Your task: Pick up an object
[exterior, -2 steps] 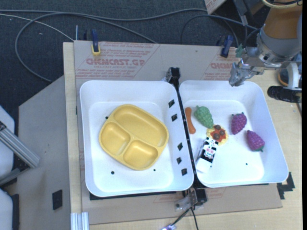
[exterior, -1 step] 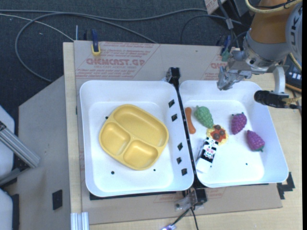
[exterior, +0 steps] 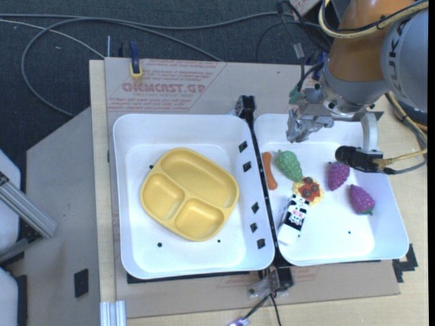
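My gripper (exterior: pixel 304 132) hangs over the back of the right bin (exterior: pixel 340 250), its fingers pointing down with nothing visible between them. Just below it lies a green toy vegetable (exterior: pixel 289 164), and an orange carrot-like piece (exterior: pixel 270 170) lies to that one's left. A small orange-and-red toy (exterior: pixel 309 189) sits above a black-and-white patterned block (exterior: pixel 293 217). Two purple grape bunches (exterior: pixel 337 174) (exterior: pixel 362 199) lie on the right side of the bin.
The left bin (exterior: pixel 129 202) holds a yellow divided plate (exterior: pixel 189 193). A black divider (exterior: pixel 253 182) runs between the bins. A black sensor with a cable (exterior: pixel 360 157) juts over the right bin from the arm. Cables lie on the dark floor behind.
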Controlling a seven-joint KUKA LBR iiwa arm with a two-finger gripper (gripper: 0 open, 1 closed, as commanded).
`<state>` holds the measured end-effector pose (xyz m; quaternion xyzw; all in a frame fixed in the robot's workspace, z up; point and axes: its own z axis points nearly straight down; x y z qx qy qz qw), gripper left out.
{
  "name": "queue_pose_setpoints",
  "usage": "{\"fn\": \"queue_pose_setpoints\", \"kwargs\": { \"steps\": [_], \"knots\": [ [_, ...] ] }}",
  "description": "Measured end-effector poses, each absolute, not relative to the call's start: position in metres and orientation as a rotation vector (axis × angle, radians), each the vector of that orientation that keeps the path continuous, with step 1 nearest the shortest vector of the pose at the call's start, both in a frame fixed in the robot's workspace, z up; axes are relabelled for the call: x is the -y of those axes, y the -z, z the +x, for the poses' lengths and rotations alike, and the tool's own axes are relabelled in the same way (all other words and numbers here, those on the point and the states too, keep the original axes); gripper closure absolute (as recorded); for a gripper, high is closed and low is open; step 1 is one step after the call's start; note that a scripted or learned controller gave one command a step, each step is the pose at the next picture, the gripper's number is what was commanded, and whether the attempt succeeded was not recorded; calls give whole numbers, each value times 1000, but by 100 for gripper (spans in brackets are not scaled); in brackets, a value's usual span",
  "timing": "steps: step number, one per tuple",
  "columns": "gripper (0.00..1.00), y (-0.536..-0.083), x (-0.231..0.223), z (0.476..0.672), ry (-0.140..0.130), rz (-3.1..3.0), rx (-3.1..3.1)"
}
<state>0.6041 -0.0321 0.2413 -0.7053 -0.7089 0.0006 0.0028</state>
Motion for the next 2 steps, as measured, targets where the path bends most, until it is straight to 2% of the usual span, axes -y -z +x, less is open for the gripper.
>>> {"fn": "queue_pose_setpoints", "kwargs": {
  "steps": [2],
  "knots": [
    [100, -218, -63, 564, -3, -2213, 2223]
  ]
}}
